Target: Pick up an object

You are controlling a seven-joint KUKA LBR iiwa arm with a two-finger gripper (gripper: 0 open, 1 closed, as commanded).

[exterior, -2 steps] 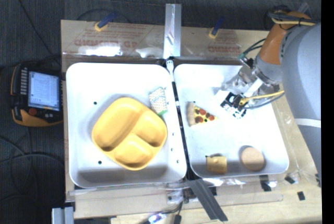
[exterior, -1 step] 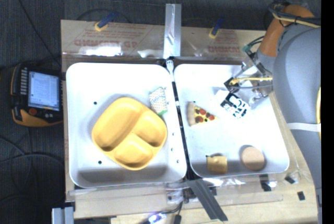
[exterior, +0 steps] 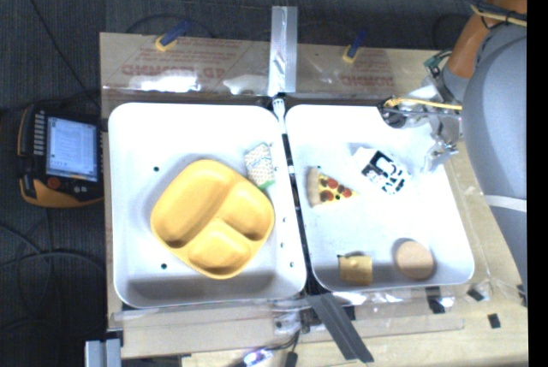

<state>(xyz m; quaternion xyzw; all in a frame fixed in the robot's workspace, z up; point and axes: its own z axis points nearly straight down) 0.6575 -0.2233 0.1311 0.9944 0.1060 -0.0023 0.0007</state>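
Observation:
The right bin (exterior: 454, 211) holds a toy pizza slice (exterior: 329, 189) near its left wall. A black-and-white object (exterior: 384, 171) lies right of the slice. A brown block (exterior: 355, 268) and a round tan piece (exterior: 413, 258) sit by the front wall. My gripper (exterior: 431, 126) hangs over the back right corner of this bin, up and to the right of the black-and-white object, and I see nothing in it. The grey arm (exterior: 505, 109) with its orange band comes in from the right.
The left bin (exterior: 137, 151) holds a yellow divided plate (exterior: 214, 216) and a small patterned packet (exterior: 259, 162) by the divider. A handheld control pendant (exterior: 62, 153) lies on the floor at the left. Clamps hold a plastic sheet behind the bins.

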